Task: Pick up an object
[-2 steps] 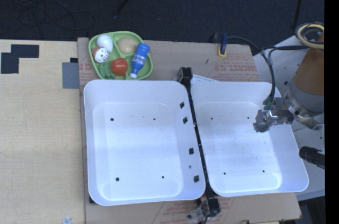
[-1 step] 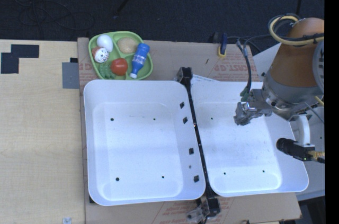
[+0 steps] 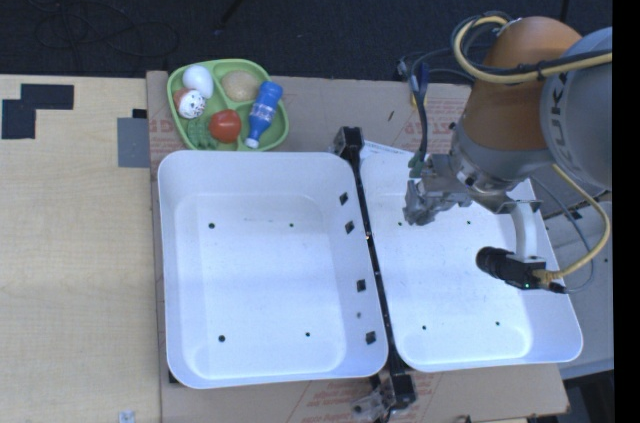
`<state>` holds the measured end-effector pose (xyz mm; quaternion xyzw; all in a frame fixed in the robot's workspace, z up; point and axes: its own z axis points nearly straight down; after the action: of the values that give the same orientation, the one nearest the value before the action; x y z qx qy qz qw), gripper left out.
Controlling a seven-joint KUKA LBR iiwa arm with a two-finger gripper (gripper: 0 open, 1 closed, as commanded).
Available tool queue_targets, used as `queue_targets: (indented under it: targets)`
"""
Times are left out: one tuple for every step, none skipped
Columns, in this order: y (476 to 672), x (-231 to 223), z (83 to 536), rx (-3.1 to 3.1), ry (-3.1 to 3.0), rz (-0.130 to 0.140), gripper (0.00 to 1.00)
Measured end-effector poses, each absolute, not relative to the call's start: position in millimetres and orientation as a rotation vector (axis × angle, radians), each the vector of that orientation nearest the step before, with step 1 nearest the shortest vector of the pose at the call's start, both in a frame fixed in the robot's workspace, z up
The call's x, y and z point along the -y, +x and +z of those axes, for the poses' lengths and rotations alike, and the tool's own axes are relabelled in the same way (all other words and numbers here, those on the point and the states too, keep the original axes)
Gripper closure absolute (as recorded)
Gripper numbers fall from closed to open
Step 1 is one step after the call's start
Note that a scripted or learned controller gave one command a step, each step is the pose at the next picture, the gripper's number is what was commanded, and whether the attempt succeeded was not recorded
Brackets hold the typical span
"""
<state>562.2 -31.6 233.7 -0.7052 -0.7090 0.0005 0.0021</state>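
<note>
Five small things lie in the green tray, and they are the candidates for picking that I can make out. There is a white egg, a speckled white ball, a red tomato-like piece, a pale beige round piece and a blue bottle. The bottle lies on its side along the tray's right edge. Its long axis runs roughly far to near, the near end tipped a little to the left and the pale end nearest. The tomato-like piece sits just beside it on the left.

The tray stands on the cardboard just beyond the far wall of the left bin, outside both bins. The right bin touches the left one along a black-clipped seam.

The gripper hangs low over the far left part of the right bin, near that seam. It points downward, and its tip is a dark cluster from this angle, so I cannot tell whether it is open or closed. Nothing can be seen held in it. A black fitting on a yellow hose hangs to the right of it and nearer.

So the objects lie to the left of the gripper and farther away, well apart from it, across the seam and past the left bin's far right corner. By my judgement, any pick there calls for travel left and away. The bottle, the nearest piece, would best be taken across its narrow width.
</note>
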Motion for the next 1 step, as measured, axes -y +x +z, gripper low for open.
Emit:
queue_targets:
  targets:
    - [573.8, -10.9, 226.3, 2.223, -2.214, 0.004, 1.0]
